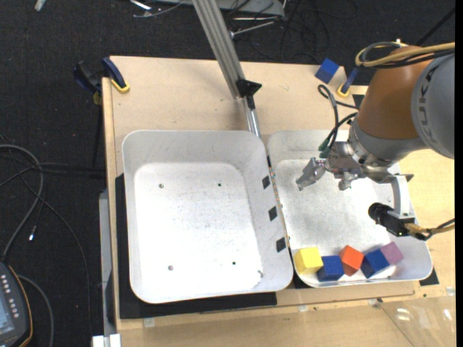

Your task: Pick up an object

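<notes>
Five blocks (350, 261) huddle touching along the right bin's (289, 150) near wall; the gripper (327, 177) hangs open and empty well above them; a descent could wedge fingers between neighbours or clip the wall.

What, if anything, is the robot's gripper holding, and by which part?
Nothing. The gripper hangs open above bare floor of the right bin; the blocks lie apart at its near edge.

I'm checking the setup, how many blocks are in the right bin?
5, all along the near edge of the right bin: yellow, blue, orange, blue, purple. More may be hidden under the arm.
</notes>
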`<state>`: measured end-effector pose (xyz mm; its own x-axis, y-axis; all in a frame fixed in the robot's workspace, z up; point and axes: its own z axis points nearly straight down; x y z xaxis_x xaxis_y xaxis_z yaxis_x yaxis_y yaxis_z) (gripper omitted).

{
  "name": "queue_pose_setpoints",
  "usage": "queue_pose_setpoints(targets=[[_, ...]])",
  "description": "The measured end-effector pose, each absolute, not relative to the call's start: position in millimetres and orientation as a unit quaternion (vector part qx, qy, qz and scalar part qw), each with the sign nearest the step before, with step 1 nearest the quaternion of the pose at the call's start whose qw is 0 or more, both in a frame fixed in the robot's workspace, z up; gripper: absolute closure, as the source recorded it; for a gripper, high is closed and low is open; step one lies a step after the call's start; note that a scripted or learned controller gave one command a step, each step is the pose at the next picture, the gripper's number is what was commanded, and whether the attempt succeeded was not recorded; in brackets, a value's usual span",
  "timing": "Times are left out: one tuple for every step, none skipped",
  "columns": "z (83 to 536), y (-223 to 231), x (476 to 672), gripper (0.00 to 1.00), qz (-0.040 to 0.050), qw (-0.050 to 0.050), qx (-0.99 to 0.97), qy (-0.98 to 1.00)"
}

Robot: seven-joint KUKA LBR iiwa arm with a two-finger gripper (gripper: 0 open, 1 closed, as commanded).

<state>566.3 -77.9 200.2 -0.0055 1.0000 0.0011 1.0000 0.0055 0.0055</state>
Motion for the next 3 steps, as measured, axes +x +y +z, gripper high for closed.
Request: queue_pose_setpoints(targets=[[187, -104, 553.5, 0.0, -0.0008, 0.0, 0.708, 0.706], [91, -114, 639.6, 0.0, -0.0004, 0.001, 0.706, 0.709], [106, -114, 639.6, 1.0, 0.0005, 0.002, 0.705, 0.709]])
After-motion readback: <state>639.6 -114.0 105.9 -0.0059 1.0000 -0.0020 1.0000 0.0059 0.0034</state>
